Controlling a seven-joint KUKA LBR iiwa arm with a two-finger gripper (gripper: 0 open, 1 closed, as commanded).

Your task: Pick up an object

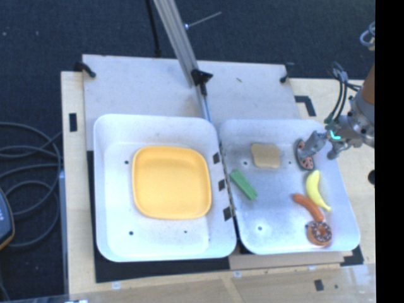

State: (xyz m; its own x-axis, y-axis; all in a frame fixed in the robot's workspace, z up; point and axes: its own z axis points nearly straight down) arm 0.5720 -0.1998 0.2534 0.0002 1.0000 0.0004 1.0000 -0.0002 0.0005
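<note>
The right bin (278, 235) holds several small items. A tan bread-like block (266, 155) lies near its back, and a green block (243, 184) sits by its left wall. Along the right side are a yellow banana (317, 189), an orange sausage (308, 206) and a brown donut (319, 232). My gripper (310, 146) hangs at the bin's back right, just above a small dark red item (307, 162). Whether it touches that item is unclear.
The left bin (110, 232) holds a square yellow plate (171, 182). A metal pole (178, 33) slants down to the bench behind the wall between the bins. Cables (28, 163) lie on the floor at the left.
</note>
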